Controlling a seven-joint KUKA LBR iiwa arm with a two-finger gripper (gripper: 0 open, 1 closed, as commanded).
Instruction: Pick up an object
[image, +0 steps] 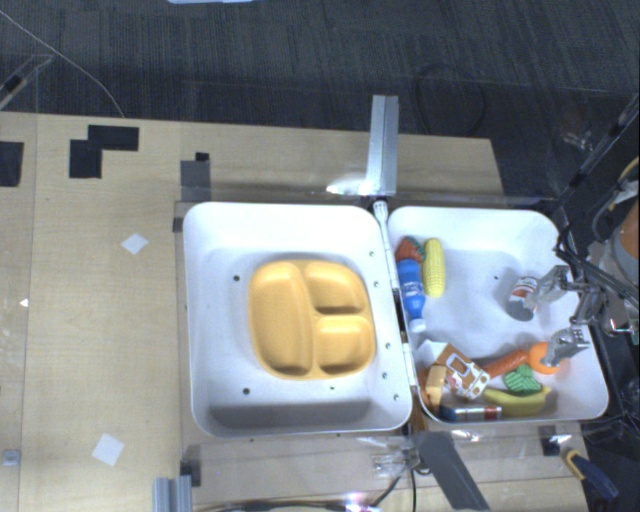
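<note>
My gripper (553, 318) hangs over the right side of the right bin (480, 225), open, with bare bin floor between its fingers. A small silver and red can (520, 295) lies just left of the upper fingertip (541, 289). An orange carrot (518, 359) lies by the lower fingertip (562, 347). Below it are a green toy (521, 380) and a yellow banana (517, 399). A yellow corn cob (434, 266) and a blue bottle (410, 282) lie along the bin's left wall. A small printed box (462, 372) lies at the front.
The left bin (215, 300) holds a yellow divided tray (308, 318). A metal post (384, 140) stands behind the seam between the bins. Cables hang beside the arm at the right. The wooden bench (90, 330) stretches off to the left.
</note>
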